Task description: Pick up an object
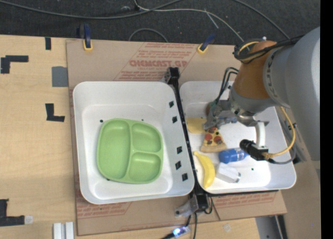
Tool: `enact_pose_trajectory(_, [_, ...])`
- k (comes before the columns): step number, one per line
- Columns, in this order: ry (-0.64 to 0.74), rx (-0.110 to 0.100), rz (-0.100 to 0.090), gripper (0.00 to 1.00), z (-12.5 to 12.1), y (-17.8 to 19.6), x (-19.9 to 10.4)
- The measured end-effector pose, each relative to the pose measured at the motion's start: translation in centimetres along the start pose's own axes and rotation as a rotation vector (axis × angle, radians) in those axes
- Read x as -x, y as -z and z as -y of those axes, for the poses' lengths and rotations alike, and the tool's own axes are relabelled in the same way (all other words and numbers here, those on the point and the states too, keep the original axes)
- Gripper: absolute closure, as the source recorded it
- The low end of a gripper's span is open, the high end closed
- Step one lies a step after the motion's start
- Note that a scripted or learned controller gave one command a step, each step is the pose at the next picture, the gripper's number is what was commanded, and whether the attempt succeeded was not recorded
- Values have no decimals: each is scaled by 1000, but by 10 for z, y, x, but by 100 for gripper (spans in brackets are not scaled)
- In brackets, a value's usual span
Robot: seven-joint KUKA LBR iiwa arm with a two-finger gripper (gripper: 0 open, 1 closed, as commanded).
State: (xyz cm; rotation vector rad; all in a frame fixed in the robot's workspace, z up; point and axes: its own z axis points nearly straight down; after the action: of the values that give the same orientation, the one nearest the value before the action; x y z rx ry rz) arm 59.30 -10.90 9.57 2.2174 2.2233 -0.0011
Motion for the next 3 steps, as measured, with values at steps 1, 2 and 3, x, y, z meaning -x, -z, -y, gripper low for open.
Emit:
enact_pose_trajectory(1, [-2,2,-1,100,8,47,1])
enact_pose_trajectory(2, [-1,4,-1,100,14,107,3])
enact_pose_trajectory(3, [-1,4,-1,100,13,156,3])
